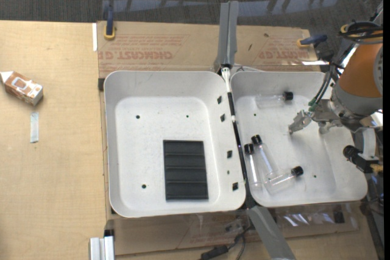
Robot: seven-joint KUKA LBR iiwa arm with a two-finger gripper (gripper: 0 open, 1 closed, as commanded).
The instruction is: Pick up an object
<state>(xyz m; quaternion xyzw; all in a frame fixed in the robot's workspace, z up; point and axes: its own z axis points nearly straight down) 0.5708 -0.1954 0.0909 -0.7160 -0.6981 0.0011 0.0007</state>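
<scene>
Brown bench (pixel 55 192) is holding two white bins | black block (pixel 186 170) is lying in left bin (pixel 122 88) | gripper (pixel 298 123) is hanging over right bin (pixel 347 192) near clear tubes (pixel 265 161), can't tell if it is pinching

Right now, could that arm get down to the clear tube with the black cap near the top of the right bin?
Probably yes. The tube lies alone on the floor of the right bin, apart from the other tubes, with nothing over it. The gripper hangs just beside it, above the same bin.
</scene>
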